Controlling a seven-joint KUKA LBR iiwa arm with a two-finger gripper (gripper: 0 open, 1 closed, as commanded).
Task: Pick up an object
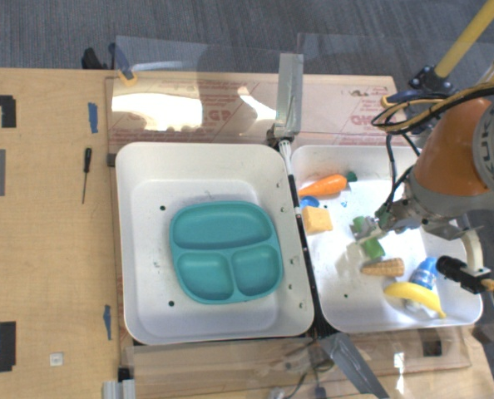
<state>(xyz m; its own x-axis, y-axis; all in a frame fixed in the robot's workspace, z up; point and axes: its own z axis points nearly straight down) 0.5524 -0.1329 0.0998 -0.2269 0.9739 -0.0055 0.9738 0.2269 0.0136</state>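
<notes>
The gripper (378,223) is positioned low in the right bin (459,316), just beside a green object (366,225). Its opening cannot be determined, and no hold is confirmed. A carrot (326,185), cheese block (317,220), corn cob (382,266) and banana (414,296) are scattered nearby. A teal divided plate (225,250) is seated in the left bin (139,173).

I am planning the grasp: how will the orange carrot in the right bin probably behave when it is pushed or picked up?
The carrot is long and tapered, so it would probably roll or pivot if pushed. It looks like smooth plastic, so likely stiff, light and somewhat slippery.
</notes>
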